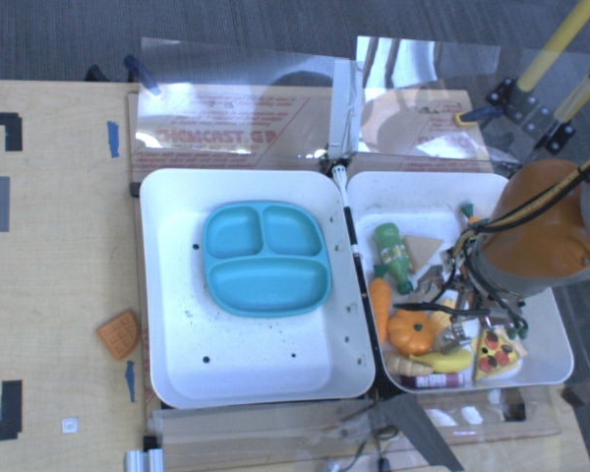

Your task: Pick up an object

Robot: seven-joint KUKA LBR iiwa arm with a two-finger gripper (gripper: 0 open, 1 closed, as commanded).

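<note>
On my screen, a small waffle (119, 333) lies on the wooden surface (49, 264) left of the bins, and the left bin (167, 362) carries a blue divided plate (266, 258). In the right bin (556, 352) I see a green bottle (390, 255), a carrot (381, 305), a small pumpkin (412, 333), a banana (442, 361) and a pizza slice (496, 353) crowded together. The gripper (459, 303) hangs low over that pile, near the pumpkin and banana; cables hide it, so I cannot tell how wide it stands or whether it holds anything.

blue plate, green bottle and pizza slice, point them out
blue plate (265, 283), camera view, its large lower compartment
green bottle (389, 249), camera view, mid body
pizza slice (497, 352), camera view, middle of its topping face
</note>
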